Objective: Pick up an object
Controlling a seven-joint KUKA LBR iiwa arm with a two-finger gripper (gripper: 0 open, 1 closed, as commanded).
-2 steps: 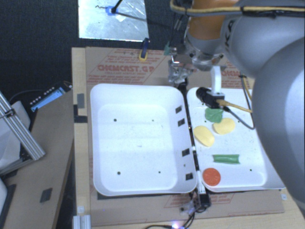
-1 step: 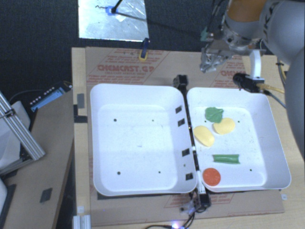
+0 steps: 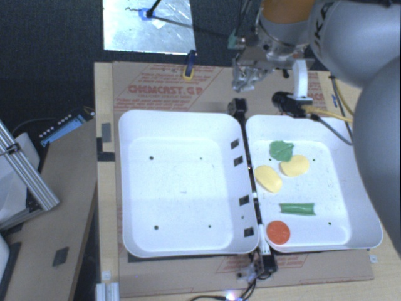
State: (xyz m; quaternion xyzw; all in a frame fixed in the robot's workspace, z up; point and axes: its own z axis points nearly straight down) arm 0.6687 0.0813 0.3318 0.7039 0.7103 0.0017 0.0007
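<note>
The grey arm's gripper (image 3: 245, 83) hangs above the table behind the right shallow white bin (image 3: 357, 187) — whether its fingers are parted or closed cannot be told — well apart from the flat green leaf-shaped piece (image 3: 281, 149).

White bins (image 3: 135, 168), orange disc (image 3: 278, 232)

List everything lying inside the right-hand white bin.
The right bin holds a green leaf-shaped piece, two yellow pieces, a green strip and an orange disc. The grey arm covers the bin's far right corner, so anything there is hidden.
</note>
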